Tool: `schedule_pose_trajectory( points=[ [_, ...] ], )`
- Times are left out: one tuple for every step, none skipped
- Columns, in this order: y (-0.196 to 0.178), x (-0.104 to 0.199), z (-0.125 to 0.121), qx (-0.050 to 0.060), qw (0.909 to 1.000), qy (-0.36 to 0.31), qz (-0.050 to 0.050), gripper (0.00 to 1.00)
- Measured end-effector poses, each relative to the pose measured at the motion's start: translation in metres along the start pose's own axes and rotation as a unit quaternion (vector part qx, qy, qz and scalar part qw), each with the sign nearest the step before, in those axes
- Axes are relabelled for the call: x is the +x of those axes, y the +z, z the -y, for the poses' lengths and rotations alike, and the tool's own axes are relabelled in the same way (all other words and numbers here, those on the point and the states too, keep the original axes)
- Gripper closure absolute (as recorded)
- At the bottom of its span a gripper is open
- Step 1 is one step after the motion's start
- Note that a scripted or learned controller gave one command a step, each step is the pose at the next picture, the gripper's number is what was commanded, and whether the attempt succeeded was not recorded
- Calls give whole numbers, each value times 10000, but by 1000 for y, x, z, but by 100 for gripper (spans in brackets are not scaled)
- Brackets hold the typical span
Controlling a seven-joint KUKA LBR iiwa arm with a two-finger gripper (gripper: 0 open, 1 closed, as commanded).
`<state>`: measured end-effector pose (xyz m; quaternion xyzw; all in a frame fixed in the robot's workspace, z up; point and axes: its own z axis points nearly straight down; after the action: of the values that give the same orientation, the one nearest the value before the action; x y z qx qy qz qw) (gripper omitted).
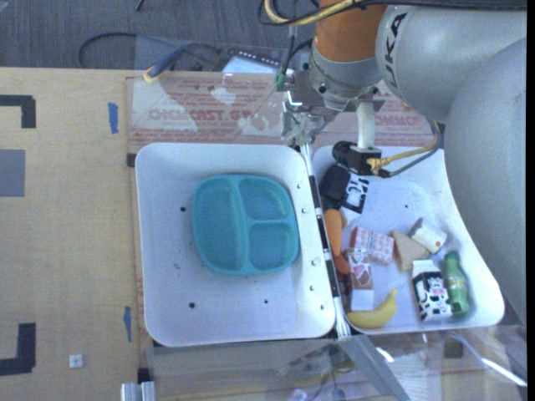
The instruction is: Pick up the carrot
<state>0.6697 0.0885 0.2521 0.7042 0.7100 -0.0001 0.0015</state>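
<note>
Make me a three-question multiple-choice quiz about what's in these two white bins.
1. Where does the carrot lie?
A. on the divided plate
B. in the right bin, against its left wall
C. on the floor

2. What colour is the divided plate?
A. red
B. yellow
C. teal

3. How is the banana resting?
A. lying in the right bin's near corner
B. standing upright
C. hanging from the arm

Answers: 1 B, it lies along the wall between the bins; 2 C, the plate in the left bin is teal; 3 A, it lies flat below the carrot.
</note>
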Motion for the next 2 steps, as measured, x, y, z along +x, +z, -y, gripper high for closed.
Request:
schedule_pose_trajectory(
  points=[
    [37, -13, 38, 30, 9979, 646, -13, 100],
    [24, 97, 3, 13, 9879, 1550, -8, 100]
  ],
)
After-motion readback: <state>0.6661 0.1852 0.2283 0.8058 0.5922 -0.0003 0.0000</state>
